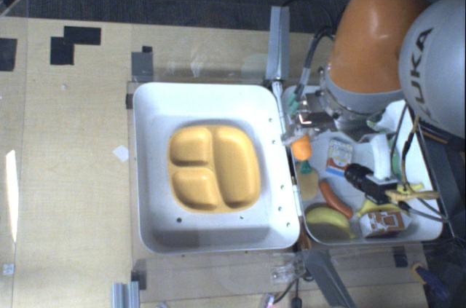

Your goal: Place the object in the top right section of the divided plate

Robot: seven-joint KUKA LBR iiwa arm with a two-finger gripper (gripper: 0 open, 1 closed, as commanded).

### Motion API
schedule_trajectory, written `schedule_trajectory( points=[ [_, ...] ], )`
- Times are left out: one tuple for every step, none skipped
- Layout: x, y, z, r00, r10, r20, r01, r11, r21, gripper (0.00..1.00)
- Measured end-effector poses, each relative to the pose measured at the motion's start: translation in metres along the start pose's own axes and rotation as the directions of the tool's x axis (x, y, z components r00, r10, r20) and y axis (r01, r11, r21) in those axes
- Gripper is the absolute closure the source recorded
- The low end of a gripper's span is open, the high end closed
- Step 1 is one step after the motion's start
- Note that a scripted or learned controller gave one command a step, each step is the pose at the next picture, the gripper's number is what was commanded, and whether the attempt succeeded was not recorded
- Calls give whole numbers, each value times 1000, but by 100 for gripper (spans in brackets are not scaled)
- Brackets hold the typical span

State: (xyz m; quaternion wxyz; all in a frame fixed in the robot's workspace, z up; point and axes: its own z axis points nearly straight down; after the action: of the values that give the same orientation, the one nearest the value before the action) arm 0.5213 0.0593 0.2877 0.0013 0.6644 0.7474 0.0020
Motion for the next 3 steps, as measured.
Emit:
schedule_trajectory(
  points=[
    [16, -33, 66, 1000, -12, 0, 12, 1000, 2, 100],
    [56, 62, 45, 980, -199, 0, 199, 980, 0, 100],
    [116, 142, 21, 955, -297, 0, 297, 955, -2, 100]
  ],
)
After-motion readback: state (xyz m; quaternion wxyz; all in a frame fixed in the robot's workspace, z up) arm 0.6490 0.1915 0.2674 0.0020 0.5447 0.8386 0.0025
